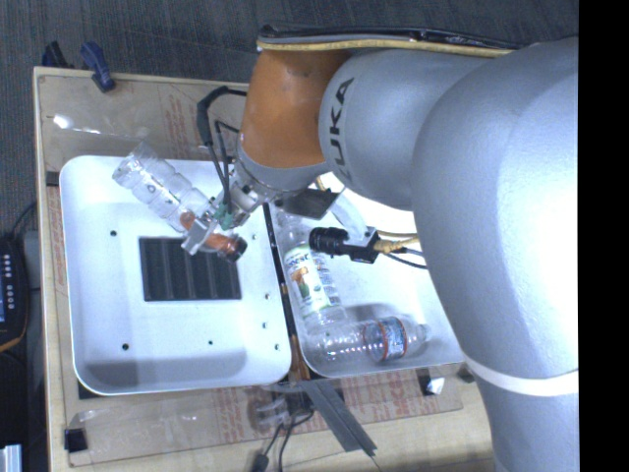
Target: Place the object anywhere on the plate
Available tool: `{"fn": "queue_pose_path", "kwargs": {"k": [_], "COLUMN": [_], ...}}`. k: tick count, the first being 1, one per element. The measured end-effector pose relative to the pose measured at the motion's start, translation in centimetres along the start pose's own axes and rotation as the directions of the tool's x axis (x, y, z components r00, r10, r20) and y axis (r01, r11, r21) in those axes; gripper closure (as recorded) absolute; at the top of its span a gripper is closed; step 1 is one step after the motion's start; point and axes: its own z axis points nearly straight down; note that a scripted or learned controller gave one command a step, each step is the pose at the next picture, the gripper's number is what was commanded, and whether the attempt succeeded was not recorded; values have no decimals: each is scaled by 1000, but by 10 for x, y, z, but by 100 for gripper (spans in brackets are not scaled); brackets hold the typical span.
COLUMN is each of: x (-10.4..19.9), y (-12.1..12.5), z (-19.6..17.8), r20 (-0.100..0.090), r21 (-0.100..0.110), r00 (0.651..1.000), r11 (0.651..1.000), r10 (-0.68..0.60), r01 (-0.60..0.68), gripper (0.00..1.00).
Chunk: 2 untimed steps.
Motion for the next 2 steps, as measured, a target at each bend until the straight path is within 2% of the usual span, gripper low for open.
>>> {"fn": "queue_pose_path", "kwargs": {"k": [1, 2], "x": [0, 6], "y": [0, 8], "z": [0, 3], "r20": [1, 2], "r21": [-1, -4], "r00": [1000, 970], "r11": [1000, 970], "r10": [0, 245], "r01": [0, -245], "gripper": [0, 0]}}
